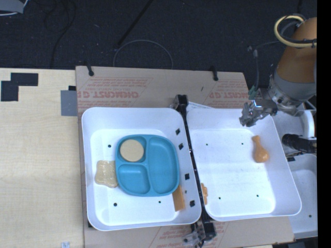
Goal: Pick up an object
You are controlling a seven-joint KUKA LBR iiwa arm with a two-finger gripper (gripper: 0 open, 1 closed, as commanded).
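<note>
Camera view: my grey arm with orange band point(297, 45) reaches in from right, gripper point(252, 113) hanging over far rim of right shallow white bin point(243, 211); I cannot tell how it is set. Small orange pear-shaped object point(259, 151) lies on right bin's floor, near its right wall, apart from gripper. Left white bin point(98, 211) holds blue compartment tray point(155, 172) carrying tan round disc point(131, 150); pale beige piece point(106, 173) touches tray's left edge.

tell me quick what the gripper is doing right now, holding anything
Gripper: above the far edge of the right bin; whether it is open or shut cannot be told, and nothing is visibly in it. The orange drumstick-shaped toy lies apart in the bin.
</note>
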